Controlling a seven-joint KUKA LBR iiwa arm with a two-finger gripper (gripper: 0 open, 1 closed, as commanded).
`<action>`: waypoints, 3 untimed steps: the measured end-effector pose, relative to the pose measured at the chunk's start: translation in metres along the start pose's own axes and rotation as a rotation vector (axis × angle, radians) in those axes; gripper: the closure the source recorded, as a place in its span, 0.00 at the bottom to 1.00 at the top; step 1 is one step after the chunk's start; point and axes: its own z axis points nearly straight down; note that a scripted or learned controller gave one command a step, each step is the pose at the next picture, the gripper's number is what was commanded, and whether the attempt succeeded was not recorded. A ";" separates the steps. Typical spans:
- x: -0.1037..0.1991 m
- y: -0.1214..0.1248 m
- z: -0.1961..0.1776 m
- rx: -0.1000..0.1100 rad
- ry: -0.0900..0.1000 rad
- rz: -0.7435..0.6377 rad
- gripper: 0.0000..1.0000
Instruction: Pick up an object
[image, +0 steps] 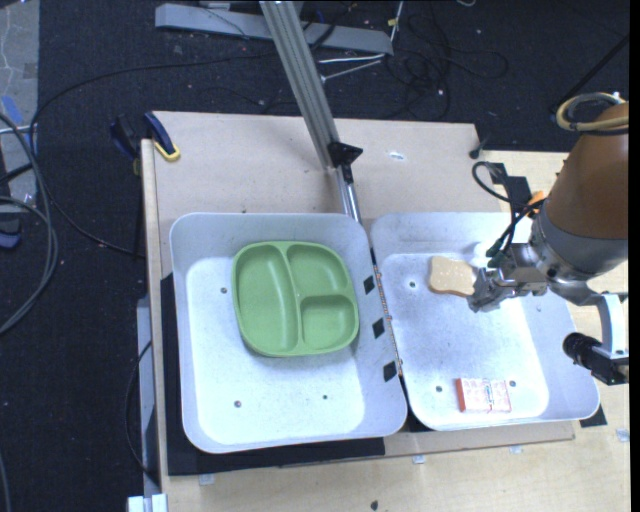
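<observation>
You have the gripper (483, 296) low in the right bin (560, 400), at center right of the frame, just beside a tan, bread-like piece (449, 276) lying in that bin's upper left part. The two seem to touch at the piece's right edge; whether the gripper is clenched or released you cannot tell. A small red-and-white packet (484, 395) lies near the bin's lower edge. The left bin (200, 400) holds a green divided plate (296, 298).

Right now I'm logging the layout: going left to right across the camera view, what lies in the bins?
green divided plate → tan object → small red and white box
</observation>
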 end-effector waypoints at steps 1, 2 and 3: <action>0.042 0.015 0.011 0.002 0.000 0.002 1.00; 0.099 0.035 0.005 0.000 0.000 0.000 1.00; 0.142 0.063 0.017 0.001 0.000 0.002 1.00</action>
